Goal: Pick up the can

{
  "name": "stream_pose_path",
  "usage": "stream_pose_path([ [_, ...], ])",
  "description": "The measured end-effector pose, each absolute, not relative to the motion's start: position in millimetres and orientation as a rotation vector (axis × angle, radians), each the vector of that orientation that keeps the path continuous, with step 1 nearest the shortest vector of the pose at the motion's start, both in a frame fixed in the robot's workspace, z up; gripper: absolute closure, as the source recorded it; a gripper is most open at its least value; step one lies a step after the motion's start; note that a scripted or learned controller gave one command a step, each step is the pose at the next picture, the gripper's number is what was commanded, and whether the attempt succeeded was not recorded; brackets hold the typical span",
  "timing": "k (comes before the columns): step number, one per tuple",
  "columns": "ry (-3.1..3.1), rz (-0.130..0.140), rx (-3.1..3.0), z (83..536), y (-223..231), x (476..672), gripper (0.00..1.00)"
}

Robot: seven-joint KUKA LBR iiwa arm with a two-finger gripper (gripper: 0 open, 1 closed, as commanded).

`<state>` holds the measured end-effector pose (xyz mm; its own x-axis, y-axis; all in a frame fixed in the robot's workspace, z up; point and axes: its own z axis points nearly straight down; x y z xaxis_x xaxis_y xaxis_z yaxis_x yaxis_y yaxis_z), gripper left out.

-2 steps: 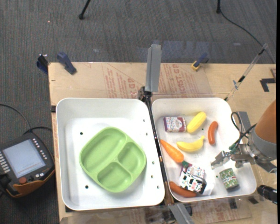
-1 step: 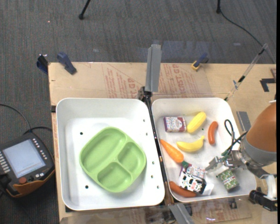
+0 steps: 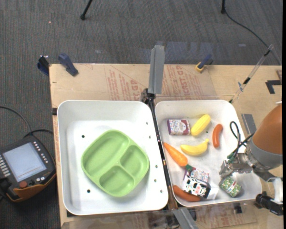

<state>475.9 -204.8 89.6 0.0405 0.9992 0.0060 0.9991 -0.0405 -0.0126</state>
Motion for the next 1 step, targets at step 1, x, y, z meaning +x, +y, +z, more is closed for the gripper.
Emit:
stream_pose_path([
  [1,-2.164,0.006,-2.268,178.8,-131.4,476.6,1.00],
])
